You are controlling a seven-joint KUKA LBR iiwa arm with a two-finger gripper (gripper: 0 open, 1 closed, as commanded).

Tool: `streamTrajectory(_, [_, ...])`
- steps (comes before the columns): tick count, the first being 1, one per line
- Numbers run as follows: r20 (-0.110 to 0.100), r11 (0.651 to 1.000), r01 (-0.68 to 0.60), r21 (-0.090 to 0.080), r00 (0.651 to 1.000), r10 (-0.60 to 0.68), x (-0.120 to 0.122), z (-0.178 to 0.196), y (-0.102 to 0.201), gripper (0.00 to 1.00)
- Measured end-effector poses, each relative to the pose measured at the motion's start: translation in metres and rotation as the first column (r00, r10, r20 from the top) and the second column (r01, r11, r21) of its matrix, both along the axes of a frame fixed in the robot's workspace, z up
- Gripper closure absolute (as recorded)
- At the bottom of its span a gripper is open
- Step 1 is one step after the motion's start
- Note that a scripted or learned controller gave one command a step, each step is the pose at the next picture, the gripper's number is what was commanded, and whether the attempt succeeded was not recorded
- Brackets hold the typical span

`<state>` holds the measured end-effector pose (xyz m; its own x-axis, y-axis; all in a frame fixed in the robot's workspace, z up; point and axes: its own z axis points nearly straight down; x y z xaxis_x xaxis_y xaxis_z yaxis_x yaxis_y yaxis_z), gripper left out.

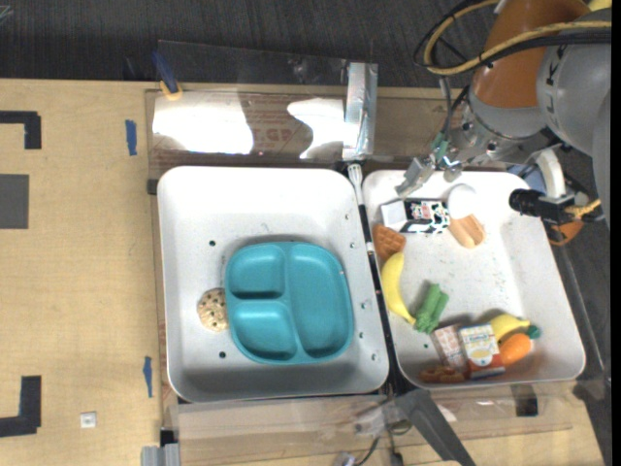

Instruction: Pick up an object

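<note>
My gripper [428, 168] hangs over the back left corner of the right bin [543, 289], at the end of the grey arm [543, 61] with its orange band. Directly below it lies a black and white patterned item [424, 215]. Beside that are a white round piece [459, 200], a tan bread-like piece [468, 230] and an orange-brown piece [388, 239]. Further forward lie a yellow banana [393, 285] and a green object [430, 307]. A small carton [466, 344], a yellow item [508, 325] and an orange carrot [516, 349] sit at the front.
The left bin [194, 212] holds a teal divided plate [288, 299] and a cookie [212, 309] at its left. A shiny clear panel [262, 115] stands behind the left bin. Cables [466, 27] loop over the arm.
</note>
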<state>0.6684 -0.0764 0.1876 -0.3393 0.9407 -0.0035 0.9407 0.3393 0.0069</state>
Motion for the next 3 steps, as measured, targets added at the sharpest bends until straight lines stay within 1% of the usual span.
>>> streamTrajectory(1, [-0.002,0.995,0.098,0.001,0.995,-0.098,-0.005,-0.1,-0.035,0.0])
streamTrajectory(2, [0.003,0.995,0.095,-0.001,0.995,-0.095,-0.003,-0.088,-0.034,1.0])
streamTrajectory(3, [-0.004,0.984,0.176,-0.002,0.984,-0.176,-0.088,-0.053,-0.1,1.0])
